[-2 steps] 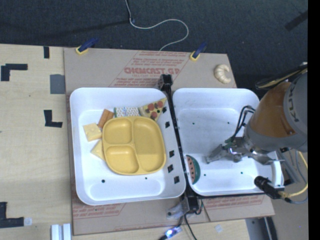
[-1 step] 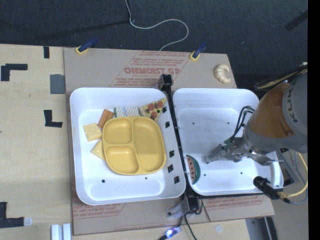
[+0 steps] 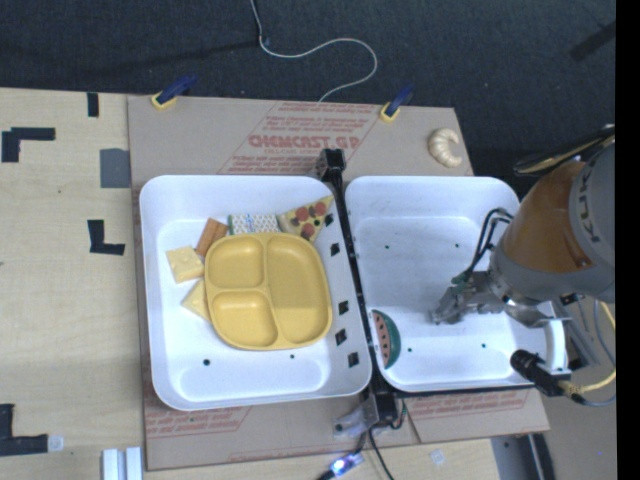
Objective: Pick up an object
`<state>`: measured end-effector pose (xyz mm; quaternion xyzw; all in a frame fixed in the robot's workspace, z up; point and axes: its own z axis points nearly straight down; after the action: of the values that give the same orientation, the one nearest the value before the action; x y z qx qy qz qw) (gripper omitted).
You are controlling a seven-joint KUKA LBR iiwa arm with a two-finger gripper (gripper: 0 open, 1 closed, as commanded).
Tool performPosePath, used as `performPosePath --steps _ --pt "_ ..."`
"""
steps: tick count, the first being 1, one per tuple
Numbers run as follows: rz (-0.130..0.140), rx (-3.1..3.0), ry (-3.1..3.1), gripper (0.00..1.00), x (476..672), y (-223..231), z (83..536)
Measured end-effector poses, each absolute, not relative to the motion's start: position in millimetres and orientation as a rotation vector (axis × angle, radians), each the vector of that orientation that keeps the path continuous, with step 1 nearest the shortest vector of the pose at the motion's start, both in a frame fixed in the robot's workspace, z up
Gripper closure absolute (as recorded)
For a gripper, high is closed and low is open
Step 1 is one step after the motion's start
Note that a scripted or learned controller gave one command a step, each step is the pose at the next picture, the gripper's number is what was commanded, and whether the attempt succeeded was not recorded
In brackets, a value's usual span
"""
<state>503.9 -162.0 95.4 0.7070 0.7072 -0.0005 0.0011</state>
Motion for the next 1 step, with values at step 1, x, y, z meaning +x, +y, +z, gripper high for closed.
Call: performPosePath --steps 1 --pt "0.003 2.217 2.221 1.0 510.2 -165.2 156.2"
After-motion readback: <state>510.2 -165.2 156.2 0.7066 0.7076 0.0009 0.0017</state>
